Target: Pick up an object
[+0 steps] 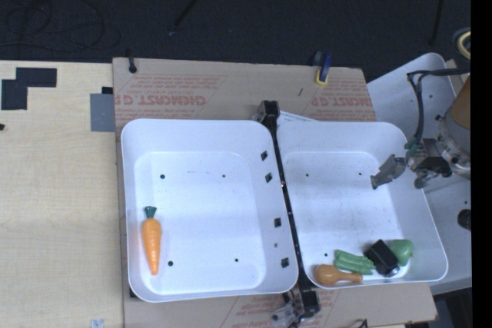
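The jaws hang over the right bin's right rim; whether they are wide or narrow I cannot tell. An orange carrot with a green top lies in the left bin, front left corner.

At the right edge of the frame the gripper hangs over the right bin. Along that bin's lower edge lie a tan gourd, green vegetables and a black block. A carrot lies lower left in the left bin.
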You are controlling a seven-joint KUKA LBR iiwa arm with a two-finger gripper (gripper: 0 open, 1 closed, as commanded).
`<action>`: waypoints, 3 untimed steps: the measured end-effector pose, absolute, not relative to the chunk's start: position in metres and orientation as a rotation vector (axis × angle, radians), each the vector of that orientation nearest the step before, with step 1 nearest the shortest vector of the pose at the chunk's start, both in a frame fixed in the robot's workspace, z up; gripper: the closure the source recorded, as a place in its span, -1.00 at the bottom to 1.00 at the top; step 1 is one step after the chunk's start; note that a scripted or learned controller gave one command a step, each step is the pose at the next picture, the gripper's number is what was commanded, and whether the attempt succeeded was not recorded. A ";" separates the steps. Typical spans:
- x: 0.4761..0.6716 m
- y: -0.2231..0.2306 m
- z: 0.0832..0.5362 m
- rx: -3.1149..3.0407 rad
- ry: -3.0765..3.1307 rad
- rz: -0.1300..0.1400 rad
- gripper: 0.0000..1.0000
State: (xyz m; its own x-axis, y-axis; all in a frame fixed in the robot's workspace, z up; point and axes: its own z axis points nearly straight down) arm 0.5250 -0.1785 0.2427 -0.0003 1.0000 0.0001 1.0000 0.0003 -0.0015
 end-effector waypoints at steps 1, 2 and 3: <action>0.582 -0.148 0.125 -2.210 -2.219 0.006 -1.00; 0.582 -0.152 0.142 -2.220 -2.217 0.004 1.00; 0.634 -0.118 0.101 -2.215 -2.225 0.000 1.00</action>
State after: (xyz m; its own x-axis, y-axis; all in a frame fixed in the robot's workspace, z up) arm 0.6344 -0.1182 0.1012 -0.0045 1.0000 0.0013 1.0000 0.0045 -0.0017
